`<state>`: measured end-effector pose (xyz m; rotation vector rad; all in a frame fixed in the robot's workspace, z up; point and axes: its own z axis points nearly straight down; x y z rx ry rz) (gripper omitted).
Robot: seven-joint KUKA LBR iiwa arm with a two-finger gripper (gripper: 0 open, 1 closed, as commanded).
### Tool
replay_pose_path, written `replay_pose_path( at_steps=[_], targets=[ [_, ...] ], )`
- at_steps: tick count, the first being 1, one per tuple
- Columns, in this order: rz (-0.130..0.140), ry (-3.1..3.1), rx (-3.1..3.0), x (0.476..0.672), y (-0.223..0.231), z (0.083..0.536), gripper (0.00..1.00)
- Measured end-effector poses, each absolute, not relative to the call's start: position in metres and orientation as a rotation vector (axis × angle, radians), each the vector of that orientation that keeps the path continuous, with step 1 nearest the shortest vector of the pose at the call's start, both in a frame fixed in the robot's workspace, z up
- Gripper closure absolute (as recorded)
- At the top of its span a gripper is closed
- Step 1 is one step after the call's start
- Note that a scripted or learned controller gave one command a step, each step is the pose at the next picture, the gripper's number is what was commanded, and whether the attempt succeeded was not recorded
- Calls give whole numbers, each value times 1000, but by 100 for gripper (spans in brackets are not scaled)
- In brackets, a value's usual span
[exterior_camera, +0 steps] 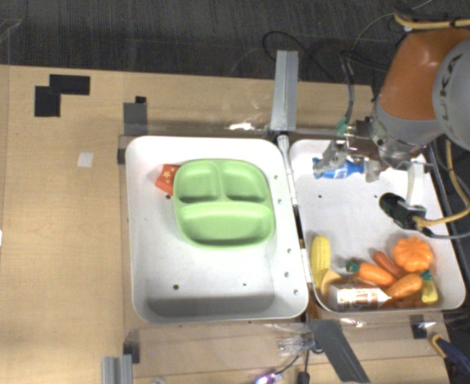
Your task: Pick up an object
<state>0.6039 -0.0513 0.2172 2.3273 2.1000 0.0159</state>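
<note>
Gripping what seems a blue object (332,167), long axis left-right, the claw (355,160) hovers over the right bin (355,206).

Evenly and brightly lit from above, with soft diffuse light. Mild glare on the white bins (139,238) and on the clear strips along their top edge. Soft shadow inside the left bin's near wall, faint shadow beneath the green tray (223,202). Slightly soft and grainy throughout, low in resolution; small items at lower right hard to resolve. Dark, dim floor (179,14) beyond the desk (51,238)
</note>
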Motion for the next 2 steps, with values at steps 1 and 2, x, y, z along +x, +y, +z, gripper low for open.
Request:
replay_pose_path(
  at_steps=[1,2],
  targets=[
    [3,2129,2307,572,-53,219,100],
    [3,2096,2337,624,-50,205,100]
  ],
)
